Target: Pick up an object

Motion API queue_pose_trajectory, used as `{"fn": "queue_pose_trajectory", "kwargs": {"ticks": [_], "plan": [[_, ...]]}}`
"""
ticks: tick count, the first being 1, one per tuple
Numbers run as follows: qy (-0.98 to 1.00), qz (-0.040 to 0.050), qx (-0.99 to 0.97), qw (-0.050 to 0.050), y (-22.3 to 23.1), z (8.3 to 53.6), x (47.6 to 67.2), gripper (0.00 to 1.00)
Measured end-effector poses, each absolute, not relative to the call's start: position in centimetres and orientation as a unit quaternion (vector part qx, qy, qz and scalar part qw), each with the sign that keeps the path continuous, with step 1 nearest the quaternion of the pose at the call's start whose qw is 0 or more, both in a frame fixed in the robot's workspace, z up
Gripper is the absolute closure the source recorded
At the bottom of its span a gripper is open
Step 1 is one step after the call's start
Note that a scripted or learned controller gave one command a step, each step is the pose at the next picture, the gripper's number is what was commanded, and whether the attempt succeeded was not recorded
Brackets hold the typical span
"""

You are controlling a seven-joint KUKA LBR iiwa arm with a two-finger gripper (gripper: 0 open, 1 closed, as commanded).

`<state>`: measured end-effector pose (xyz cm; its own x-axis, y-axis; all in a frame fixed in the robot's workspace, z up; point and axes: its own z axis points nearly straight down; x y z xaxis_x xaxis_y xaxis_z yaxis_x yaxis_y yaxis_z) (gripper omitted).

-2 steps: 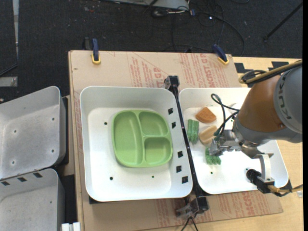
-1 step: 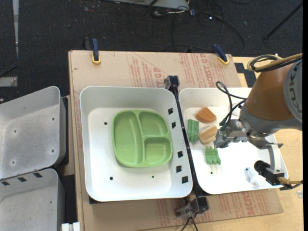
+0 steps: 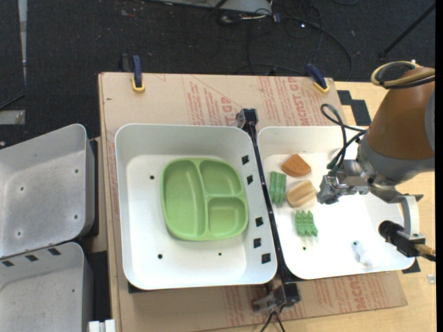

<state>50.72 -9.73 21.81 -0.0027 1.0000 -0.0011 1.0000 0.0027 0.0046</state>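
Note:
The right bin (image 3: 346, 265) holds an orange wedge-shaped piece (image 3: 295, 164), a tan rounded piece (image 3: 300, 194), a green ribbed piece (image 3: 277, 187) by the divider and a second green piece (image 3: 305, 223) below them. A small white object (image 3: 360, 251) lies near the bin's front right corner. My gripper (image 3: 331, 189) hangs low in the right bin, just right of the tan piece, and nothing shows held in it. The grey and orange arm (image 3: 401, 130) covers the bin's right side.
A green divided plate (image 3: 205, 199) lies in the left bin (image 3: 138, 254). A black divider (image 3: 259, 178) runs between the bins. Clamps (image 3: 137, 75) hold the cardboard base at the back. White trays (image 3: 41, 185) sit off the bench's left.

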Motion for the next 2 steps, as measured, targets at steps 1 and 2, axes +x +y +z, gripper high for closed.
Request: {"fn": "queue_pose_trajectory", "kwargs": {"ticks": [1,2], "plan": [[0.708,0.0014,0.706,0.002,-9.7,26.1,50.9,1.00],[0.709,0.0005,0.705,0.001,-5.5,25.7,53.3,1.00]]}}
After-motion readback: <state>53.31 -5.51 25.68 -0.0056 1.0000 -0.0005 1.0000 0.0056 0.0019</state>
